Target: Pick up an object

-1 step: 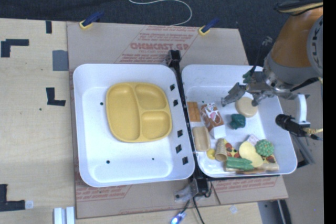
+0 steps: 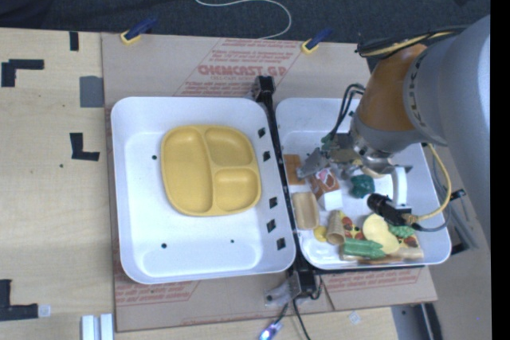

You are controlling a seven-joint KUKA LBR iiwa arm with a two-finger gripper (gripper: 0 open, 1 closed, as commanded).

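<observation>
My gripper (image 2: 325,165) reaches down into the right bin (image 2: 307,119), just over the small objects near its left-middle. Under and beside it lie a brown-and-white piece (image 2: 324,185), a tan block (image 2: 305,209) and a dark green piece (image 2: 362,186). Nearer the front sit a yellow piece (image 2: 380,233), a green piece (image 2: 362,250) and a tan roll (image 2: 335,228). The grey arm with its orange band (image 2: 390,91) covers the bin's back right.
The left bin (image 2: 131,171) holds a yellow divided plate (image 2: 211,170). A black divider (image 2: 271,147) runs between the bins. Cardboard lies under both bins, with yellow and blue clips at its back edge. A white cable loops across the dark floor behind.
</observation>
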